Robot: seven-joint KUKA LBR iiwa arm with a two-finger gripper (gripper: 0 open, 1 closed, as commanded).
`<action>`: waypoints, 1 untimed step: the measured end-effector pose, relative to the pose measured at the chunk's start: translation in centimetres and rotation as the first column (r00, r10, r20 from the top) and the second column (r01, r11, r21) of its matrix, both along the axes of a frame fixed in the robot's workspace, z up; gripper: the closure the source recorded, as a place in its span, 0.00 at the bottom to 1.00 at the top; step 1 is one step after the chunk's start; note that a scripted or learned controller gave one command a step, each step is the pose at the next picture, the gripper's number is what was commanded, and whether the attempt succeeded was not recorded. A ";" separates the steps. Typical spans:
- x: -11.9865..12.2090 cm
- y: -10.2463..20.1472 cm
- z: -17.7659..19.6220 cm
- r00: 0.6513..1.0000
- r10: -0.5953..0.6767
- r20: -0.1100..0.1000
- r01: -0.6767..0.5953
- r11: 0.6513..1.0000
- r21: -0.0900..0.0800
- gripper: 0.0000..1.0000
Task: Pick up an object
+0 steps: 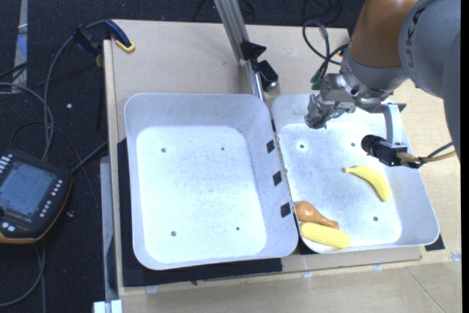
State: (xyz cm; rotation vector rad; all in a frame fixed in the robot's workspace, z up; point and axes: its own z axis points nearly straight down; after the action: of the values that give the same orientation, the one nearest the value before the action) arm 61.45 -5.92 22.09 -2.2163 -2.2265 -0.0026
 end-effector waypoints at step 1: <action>1.3 5.8 1.1 1.000 0.000 -0.001 0.000 1.000 0.000 1.00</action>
State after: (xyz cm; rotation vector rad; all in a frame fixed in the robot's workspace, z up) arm 62.79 -0.15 23.15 -2.2158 -2.2263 -0.0021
